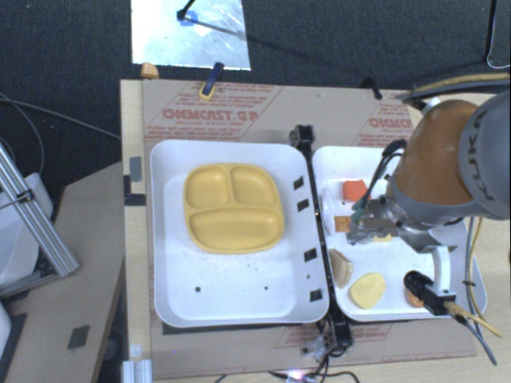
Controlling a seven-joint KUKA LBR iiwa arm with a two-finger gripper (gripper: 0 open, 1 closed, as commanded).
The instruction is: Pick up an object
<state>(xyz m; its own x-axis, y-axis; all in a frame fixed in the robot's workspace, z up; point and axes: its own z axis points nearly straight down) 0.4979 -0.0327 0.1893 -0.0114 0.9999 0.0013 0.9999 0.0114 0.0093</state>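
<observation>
Over the right bin (335, 159) the gripper (363, 223) hangs low; I cannot tell how it stands. An orange block (354, 190) lies just behind it, a brown piece (342, 224) touches its left side.

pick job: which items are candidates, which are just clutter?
In play, right bin:
- orange block
- yellow round piece
- beige piece
- gripper, over them

Lying about:
- yellow divided plate, left bin
- blue-yellow clip
- foil sheet
</observation>
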